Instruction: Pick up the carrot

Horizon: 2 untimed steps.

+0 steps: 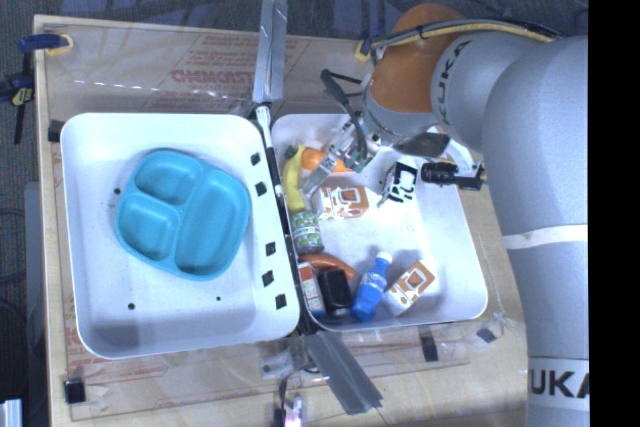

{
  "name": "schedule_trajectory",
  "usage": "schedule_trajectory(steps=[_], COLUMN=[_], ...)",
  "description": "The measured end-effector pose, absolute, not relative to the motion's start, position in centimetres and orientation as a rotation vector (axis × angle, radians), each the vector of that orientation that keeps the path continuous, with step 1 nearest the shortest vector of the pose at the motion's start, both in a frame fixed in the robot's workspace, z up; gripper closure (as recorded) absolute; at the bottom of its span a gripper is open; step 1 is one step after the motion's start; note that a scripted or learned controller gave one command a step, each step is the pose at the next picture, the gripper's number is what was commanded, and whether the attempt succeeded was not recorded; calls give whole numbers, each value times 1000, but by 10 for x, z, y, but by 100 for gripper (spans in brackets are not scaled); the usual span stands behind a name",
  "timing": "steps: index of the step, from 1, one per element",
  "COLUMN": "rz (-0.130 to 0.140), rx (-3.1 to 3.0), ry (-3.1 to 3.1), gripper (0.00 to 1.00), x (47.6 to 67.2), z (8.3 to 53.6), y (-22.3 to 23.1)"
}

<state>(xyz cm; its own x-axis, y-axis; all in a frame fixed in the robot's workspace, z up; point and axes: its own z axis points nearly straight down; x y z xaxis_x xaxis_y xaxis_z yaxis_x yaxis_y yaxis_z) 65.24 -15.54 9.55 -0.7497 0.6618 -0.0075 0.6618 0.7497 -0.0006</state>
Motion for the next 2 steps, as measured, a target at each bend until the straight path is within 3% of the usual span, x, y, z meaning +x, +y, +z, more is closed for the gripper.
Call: schedule_trajectory(steps=[1, 2], rz=[-5, -1], rx=[1101, 1203], ry=[2934, 2901], gripper=[100, 100], x=[653, 633], z=[106, 199], y=[-154, -104])
